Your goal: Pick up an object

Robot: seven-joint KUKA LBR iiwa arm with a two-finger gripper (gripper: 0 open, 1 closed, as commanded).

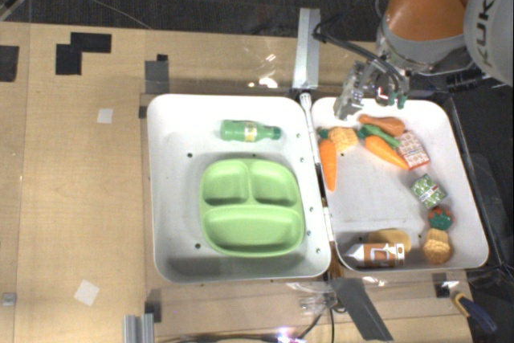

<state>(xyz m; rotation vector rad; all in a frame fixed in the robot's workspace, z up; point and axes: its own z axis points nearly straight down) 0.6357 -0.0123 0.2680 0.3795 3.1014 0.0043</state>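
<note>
Grey gripper (351,110) poised above yellow corn (344,138), reaching step (finger state unclear, cannot tell); next, descend and close.

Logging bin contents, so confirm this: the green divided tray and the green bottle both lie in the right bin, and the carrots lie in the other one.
Wrong bin. The camera view shows the green divided tray and the green bottle in the left bin. The carrots do lie in the other one, the right bin, below the gripper.
</note>
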